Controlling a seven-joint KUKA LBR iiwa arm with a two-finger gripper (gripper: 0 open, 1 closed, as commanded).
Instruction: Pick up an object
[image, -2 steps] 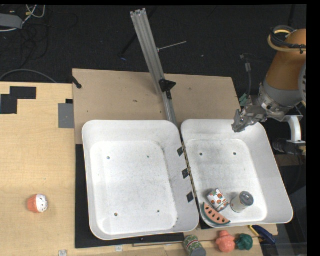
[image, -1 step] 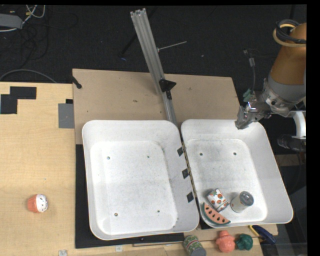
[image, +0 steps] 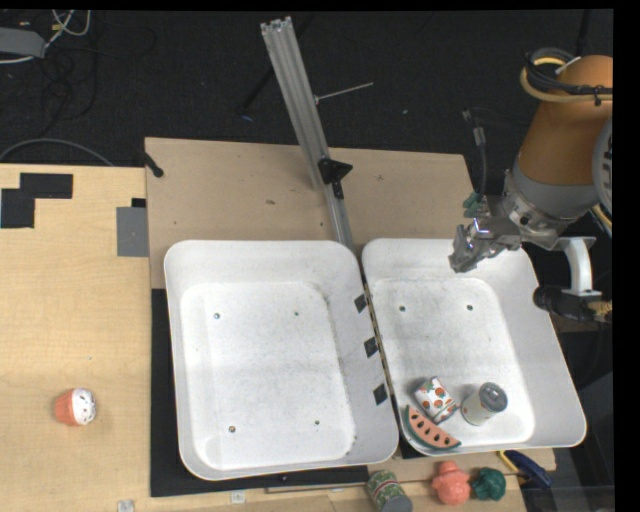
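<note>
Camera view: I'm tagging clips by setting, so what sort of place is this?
Probably a robotics lab bench for grasping trials: a grey and orange arm with its gripper above two white bins, small toys, cables on dark flooring.

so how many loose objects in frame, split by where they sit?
In the right bin: 3 (red-and-white patterned piece, grey cylinder, watermelon slice)
On the bench below the bins: 3 (dark can, pink lump, green lump)
On the wood table, left: 1 (orange-and-white ball)
Total: 7
</note>
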